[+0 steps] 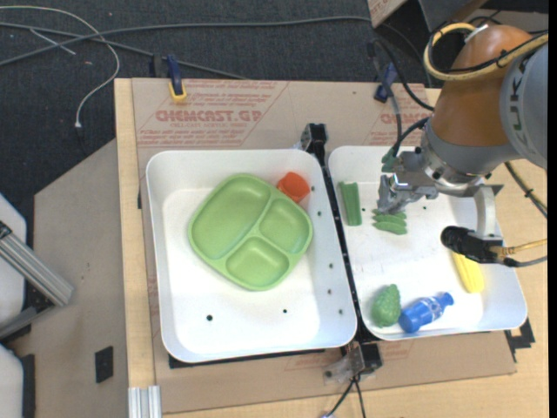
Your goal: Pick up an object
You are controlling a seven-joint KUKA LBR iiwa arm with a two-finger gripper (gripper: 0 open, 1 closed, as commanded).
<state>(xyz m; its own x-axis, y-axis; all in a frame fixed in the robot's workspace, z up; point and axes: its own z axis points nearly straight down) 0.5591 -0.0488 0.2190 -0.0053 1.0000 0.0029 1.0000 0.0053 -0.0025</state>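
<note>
My hand [393, 200] is low over the right bin [409, 259], near its far side. Can't tell if the hand is spread or pressed together, and nothing shows gripped in it. Green ruffled piece [391, 224] lies right under the hand's tip, on the near side. Touching or not, can't tell. Green stick [350, 204] lies just beside my hand toward the view's left, lengthwise along the bin's wall and apart from the ruffled piece. Yellow piece [470, 275] is nearer the camera than my hand and off to the view's right. Green lumpy piece [386, 304] and blue bottle [426, 312] are well apart from my hand at the bin's near edge, side by side and about touching. Left bin [187, 312] is further to the view's left of my hand. It holds a green divided plate [251, 232] with an orange piece [294, 185] at the plate's far corner, the corner closest to my hand. Both bins sit on the brown-topped bench [226, 111].
</note>
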